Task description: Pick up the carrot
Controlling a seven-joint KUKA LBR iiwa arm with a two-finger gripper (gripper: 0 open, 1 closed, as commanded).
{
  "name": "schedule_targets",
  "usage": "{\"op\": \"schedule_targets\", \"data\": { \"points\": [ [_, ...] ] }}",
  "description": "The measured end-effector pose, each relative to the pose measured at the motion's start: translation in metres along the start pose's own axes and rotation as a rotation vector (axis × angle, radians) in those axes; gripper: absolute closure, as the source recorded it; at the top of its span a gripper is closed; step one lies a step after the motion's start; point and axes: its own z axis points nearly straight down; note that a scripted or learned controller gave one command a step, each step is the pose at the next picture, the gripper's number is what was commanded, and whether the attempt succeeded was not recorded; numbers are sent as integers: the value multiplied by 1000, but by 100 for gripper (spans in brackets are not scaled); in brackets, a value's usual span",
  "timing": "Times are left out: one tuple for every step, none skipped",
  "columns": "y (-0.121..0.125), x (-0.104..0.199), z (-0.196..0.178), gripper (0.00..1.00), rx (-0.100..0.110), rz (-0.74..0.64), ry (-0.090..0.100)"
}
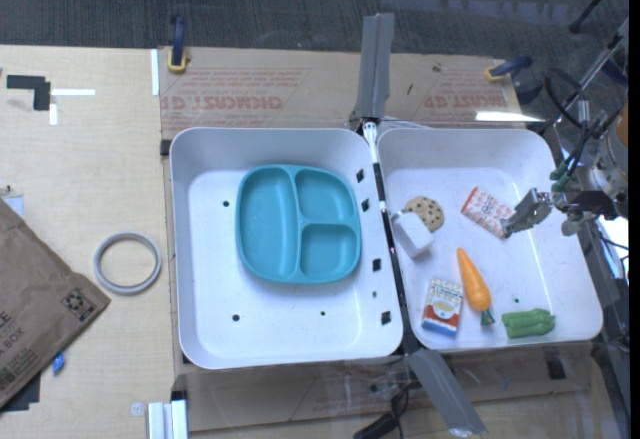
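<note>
A: Where's the carrot (pixel 473 279)?

B: In the right bin (pixel 505 149), lying flat on the floor towards the front, orange body with the green top pointing at the front wall. A small juice box (pixel 443 305) lies just to its left, and a green pod (pixel 527 323) sits near its leafy end, by the front right corner.

A: And the pincer (pixel 522 217)?

B: Over the same bin, up near the right wall, beside a red-and-white packet (pixel 487 210). Nothing sits in it. Whether it is apart or together I can't tell; it's too small and blurred.

A: So the carrot is untouched.

B: It looks so. It's well apart from the pincer, which I'd judge must travel forward and left, then come down.

A: What else is in that bin?

B: A cookie (pixel 427 213) and a white block (pixel 412 232) by the dividing wall. The left bin (pixel 190 257) holds a teal tray (pixel 298 224) with three compartments, all bare.

A: Any trouble ahead?

B: The juice box is close to the carrot, so a wide approach might nudge it. Gripping across the carrot's thick middle seems safest.
</note>
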Motion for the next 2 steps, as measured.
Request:
{"op": "schedule_targets", "data": {
  "points": [
    [-2,83,29,0,0,-87,-1],
    [11,31,103,0,1,-38,1]
  ]
}}
